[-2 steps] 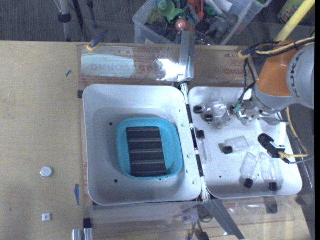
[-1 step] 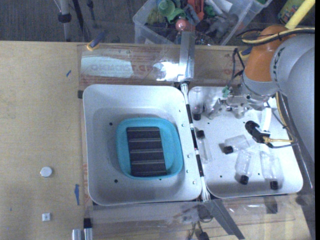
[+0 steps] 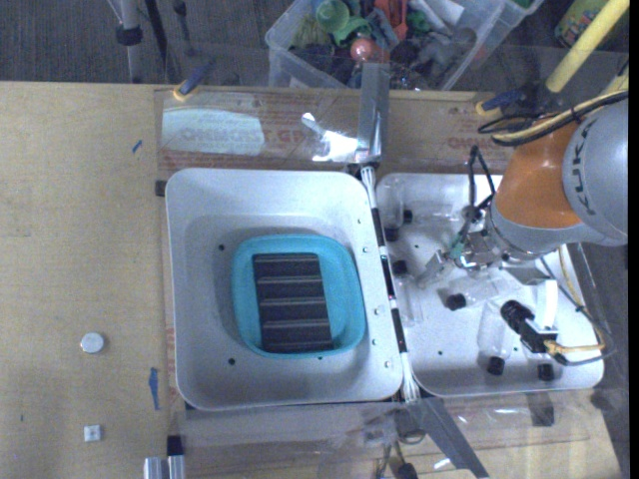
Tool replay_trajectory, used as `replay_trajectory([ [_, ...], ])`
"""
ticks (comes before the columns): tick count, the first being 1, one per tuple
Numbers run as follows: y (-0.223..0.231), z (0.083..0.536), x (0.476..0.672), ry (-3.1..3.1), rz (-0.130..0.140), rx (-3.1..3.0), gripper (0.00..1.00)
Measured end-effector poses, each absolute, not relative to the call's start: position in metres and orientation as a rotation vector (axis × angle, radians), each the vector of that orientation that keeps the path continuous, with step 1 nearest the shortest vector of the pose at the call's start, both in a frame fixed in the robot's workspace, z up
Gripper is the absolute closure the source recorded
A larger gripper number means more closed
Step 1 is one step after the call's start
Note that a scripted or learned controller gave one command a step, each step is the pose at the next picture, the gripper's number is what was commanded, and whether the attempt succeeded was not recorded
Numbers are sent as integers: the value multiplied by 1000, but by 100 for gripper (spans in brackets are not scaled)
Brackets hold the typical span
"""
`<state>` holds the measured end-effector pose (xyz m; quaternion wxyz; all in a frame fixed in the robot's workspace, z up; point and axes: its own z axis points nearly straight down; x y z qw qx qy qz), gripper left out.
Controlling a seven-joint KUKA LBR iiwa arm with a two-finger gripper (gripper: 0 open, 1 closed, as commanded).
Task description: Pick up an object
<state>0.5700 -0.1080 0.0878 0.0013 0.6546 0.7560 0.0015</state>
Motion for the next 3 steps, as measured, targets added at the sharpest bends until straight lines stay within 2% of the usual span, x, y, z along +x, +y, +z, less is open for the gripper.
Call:
replay_trajectory([
  [1, -109, 99, 572, 2366, 12, 2053, 100],
  [2, -109, 99, 572, 2366, 12, 2053, 0],
  [3, -140, 88, 544, 2412, 7, 2006, 0],
])
